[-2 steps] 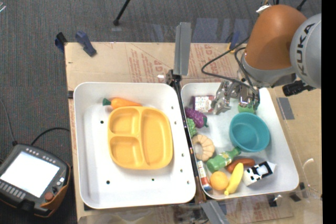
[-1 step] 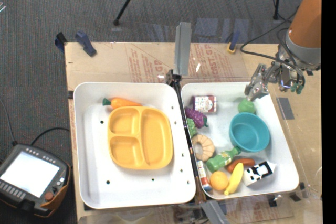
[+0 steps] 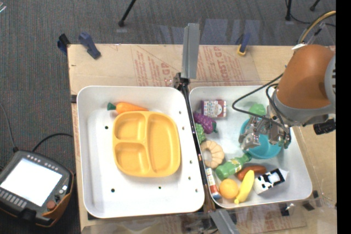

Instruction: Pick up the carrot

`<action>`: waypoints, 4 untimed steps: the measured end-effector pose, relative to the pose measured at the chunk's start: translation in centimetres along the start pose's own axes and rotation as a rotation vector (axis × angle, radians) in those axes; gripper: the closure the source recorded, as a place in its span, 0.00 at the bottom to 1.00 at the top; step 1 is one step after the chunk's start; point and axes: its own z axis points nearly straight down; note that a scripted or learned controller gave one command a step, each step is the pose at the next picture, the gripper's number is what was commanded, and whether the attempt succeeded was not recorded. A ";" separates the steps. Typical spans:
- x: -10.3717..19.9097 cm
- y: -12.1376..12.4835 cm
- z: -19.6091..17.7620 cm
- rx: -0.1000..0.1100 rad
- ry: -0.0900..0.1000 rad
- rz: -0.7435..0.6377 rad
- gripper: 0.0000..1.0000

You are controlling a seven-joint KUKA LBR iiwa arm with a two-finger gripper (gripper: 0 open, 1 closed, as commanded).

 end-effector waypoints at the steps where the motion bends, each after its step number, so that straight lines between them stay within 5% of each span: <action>1: 1.7 5.1 5.6 -0.001 -0.005 0.012 1.00; 2: 9.6 3.7 5.4 0.000 -0.009 -0.167 1.00; 3: 9.1 3.6 -5.0 0.000 -0.021 -0.140 1.00; 4: 5.5 4.6 -0.8 -0.001 -0.010 0.097 1.00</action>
